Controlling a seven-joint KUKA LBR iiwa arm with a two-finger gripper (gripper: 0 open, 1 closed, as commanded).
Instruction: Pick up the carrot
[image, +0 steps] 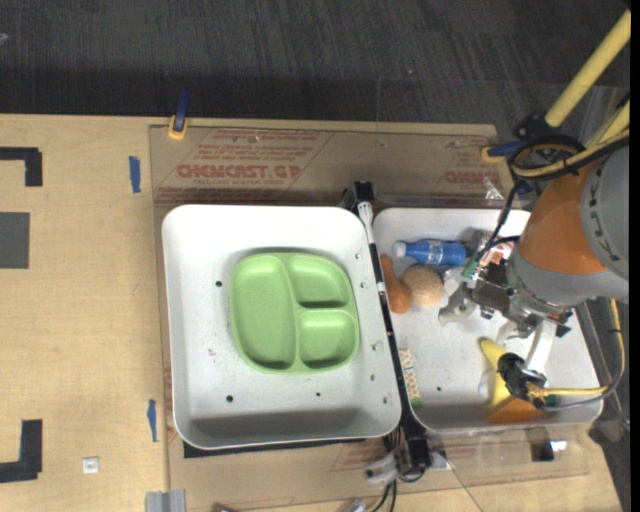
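An orange tapered piece, which I take for the carrot (514, 408), lies at the front of the right bin (440, 395), against its near wall. A yellow banana (491, 352) lies just above it. My gripper (500, 330) hangs low over the right half of this bin, just above the banana and short of the carrot. The arm's grey body and orange band cover the bin's right side. From this angle nothing can be seen held in the gripper.
A blue bottle (432, 250), a tan round thing (424, 283) and a small orange oval (398, 297) lie at the back left of the right bin. The left bin (190, 330) holds a green divided plate (295, 310). Cables run near the right bin's front right corner.
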